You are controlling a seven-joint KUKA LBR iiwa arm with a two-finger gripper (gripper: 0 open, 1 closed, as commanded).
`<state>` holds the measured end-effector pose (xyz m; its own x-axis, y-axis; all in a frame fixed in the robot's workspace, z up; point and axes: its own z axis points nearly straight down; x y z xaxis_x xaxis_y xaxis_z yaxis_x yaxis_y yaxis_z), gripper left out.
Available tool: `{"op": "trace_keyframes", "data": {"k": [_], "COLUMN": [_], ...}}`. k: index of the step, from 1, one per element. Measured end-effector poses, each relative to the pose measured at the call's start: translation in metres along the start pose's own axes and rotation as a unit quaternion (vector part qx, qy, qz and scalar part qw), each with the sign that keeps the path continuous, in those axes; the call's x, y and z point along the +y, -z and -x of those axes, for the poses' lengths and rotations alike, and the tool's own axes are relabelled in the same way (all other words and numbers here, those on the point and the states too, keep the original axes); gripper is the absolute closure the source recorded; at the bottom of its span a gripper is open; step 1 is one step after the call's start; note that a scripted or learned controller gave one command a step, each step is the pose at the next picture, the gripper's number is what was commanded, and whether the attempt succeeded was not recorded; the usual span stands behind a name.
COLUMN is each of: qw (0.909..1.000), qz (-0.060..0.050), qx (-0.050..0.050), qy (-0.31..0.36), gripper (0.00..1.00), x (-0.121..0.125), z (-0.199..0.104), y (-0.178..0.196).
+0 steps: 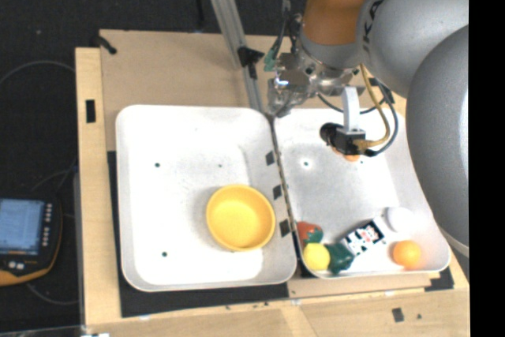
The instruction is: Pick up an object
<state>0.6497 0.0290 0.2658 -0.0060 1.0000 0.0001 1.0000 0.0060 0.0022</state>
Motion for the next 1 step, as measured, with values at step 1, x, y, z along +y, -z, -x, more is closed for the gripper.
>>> {"op": "trace_keyframes", "data": {"k": [1], "qw": [1.0000], "qz": [-0.001], "qx": [0.000], "qy": [-0.002], "gripper": [1.00], "x": [0.0015], "z": [-0.0475], "y": [-0.0179]}}
